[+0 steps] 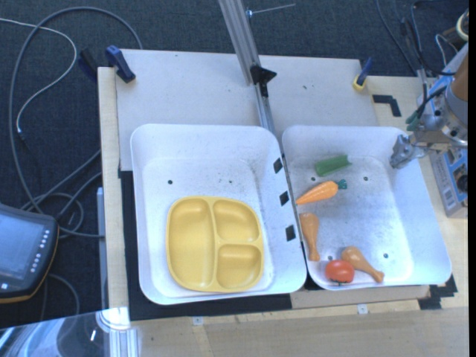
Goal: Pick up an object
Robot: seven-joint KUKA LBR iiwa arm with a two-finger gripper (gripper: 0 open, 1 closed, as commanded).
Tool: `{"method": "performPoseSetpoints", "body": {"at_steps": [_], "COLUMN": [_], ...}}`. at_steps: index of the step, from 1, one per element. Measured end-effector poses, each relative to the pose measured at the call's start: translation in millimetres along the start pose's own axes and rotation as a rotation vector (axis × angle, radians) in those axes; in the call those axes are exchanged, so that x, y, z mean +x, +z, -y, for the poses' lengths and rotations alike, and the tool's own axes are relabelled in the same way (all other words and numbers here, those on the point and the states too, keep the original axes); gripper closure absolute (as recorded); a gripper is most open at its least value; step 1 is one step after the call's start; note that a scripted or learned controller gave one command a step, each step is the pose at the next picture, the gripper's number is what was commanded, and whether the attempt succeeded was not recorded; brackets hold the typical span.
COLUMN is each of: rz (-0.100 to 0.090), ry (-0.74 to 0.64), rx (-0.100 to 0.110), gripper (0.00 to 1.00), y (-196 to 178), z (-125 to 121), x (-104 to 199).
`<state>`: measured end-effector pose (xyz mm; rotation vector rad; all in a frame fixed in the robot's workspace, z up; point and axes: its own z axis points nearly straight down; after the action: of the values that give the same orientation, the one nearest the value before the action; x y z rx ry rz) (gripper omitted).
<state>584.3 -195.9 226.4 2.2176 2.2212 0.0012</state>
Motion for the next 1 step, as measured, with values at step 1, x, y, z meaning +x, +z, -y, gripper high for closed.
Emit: {"method": "performPoseSetpoints", "body": {"at_steps": [1], "rz": [-0.005], "ry": [-0.005], "rx": [0.005], "gripper": [1.00], "y": [6.0], "z": [6.0], "x": [60.0]}}
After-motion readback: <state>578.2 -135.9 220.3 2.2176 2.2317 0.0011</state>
